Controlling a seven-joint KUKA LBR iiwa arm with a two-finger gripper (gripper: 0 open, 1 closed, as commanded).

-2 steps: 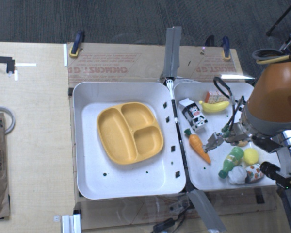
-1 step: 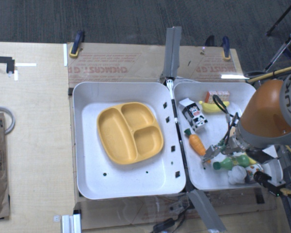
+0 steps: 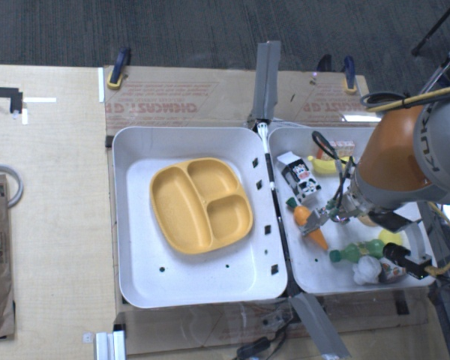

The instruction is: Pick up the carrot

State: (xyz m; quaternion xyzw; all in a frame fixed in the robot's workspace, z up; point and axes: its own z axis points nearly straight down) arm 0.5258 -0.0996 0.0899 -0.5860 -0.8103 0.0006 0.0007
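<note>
The orange carrot lies on the floor of the right bin, near its left wall, with its tip pointing down and to the right. My gripper is low over the carrot's middle and hides part of it. The grey arm with its orange band comes in from the right above the bin.
In the right bin are a white and black toy, a yellow banana, a small green piece, a green bottle and a white lump. The left bin holds a yellow divided plate.
</note>
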